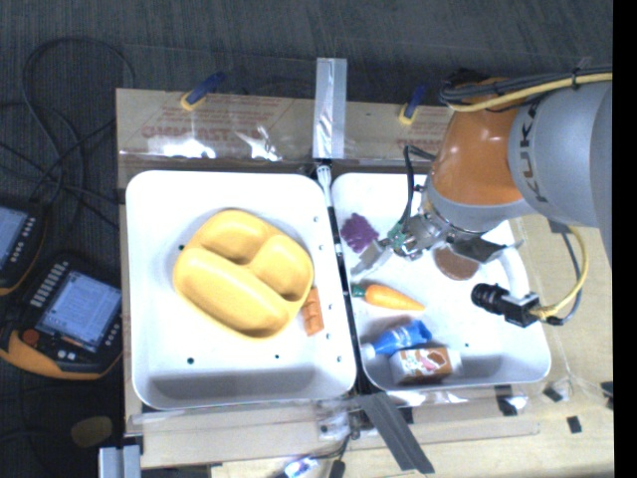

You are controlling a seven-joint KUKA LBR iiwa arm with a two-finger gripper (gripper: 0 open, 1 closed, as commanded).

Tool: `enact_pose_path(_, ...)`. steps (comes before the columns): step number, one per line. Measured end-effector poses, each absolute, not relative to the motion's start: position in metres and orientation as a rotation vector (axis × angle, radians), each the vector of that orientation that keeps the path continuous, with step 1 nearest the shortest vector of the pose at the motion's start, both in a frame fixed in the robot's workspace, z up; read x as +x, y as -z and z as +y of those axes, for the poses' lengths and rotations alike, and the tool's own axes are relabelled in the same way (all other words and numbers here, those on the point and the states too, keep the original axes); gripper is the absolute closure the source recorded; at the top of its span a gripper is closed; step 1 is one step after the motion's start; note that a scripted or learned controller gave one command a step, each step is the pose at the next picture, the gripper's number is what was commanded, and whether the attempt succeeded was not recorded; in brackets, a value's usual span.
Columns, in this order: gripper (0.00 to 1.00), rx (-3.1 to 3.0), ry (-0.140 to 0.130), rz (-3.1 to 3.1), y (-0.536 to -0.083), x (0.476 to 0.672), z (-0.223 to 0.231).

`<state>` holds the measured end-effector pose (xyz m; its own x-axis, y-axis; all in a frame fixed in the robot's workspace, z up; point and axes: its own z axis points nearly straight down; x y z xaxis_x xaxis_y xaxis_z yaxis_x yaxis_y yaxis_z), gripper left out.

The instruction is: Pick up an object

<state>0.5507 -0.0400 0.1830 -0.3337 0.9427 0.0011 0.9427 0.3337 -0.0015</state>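
**Inspector:** State the position of the hand.

**Assistant:** It sits low over the right-hand shallow white plastic bin, at that bin's left side, on the grey arm with the orange band. Its metal fingers point toward the divider between the bins. Whether they are apart or together I cannot tell; nothing is seen clamped between them.

**Inspector:** What lies within reach?

**Assistant:** A small purple lumpy toy just beside the hand, toward the bin's rear. A smooth orange carrot-shaped toy just in front of it, lying flat. Either could be the object to pick up; the placement of the hand between them favours neither clearly. Nearer the front wall, a blue-capped tube and a brown labelled bottle on its side, touching one another.

**Inspector:** And the left bin?

**Assistant:** A large yellow rounded soft mass fills its centre. A narrow orange ridged piece lies at its right edge, near the divider. In my judgement, the hand's location indicates the right bin is being worked.

**Inspector:** Risk?

**Assistant:** The divider wall close by leaves little clearance on that side, so a grasp may glance off it.
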Motion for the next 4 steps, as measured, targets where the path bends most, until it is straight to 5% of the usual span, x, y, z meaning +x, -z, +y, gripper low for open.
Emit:
enact_pose_path(1,0.00,-1.747,-0.002,-2.610,-0.183,0.515,-0.089)
enact_pose_path(2,0.00,-1.550,0.007,-2.744,-0.089,0.519,-0.102)
enact_pose_path(3,0.00,-1.759,0.006,-2.611,-0.089,0.576,-0.112)
enact_pose_path(4,1.00,-1.760,0.010,-2.613,-0.099,0.577,-0.112)
